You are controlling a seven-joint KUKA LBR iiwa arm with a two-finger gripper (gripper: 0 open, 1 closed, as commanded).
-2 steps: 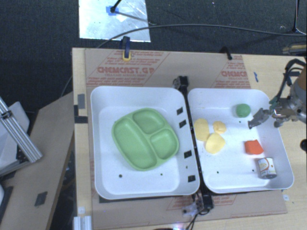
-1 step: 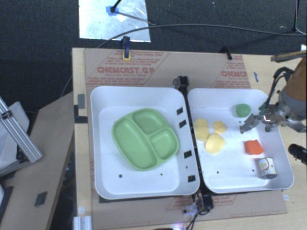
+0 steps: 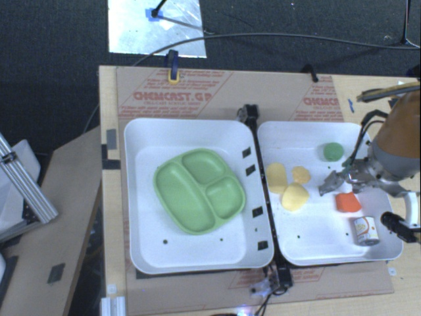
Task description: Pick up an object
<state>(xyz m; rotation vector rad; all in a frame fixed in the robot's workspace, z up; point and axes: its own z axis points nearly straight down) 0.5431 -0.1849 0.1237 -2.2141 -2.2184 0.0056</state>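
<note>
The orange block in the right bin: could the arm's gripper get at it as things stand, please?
Probably yes. The gripper sits just above the orange block, whose top looks uncovered. The small can stands close below it, apart, which may crowd one side.

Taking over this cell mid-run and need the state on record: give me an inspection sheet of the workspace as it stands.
Surface: bench with cardboard sheet under two white bins, left bin and right bin.
Job's things: in the right bin, green ball, three yellow pieces near its left side, orange block, small can.
Clutter: green divided plate in the left bin.
Grippers: gripper low over the right bin, beside the orange block; nothing seen between its fingers.
Cables: black cable across the dark floor behind the bench.
Surroundings: foil-like sheet on the floor, metal frame at left.
</note>
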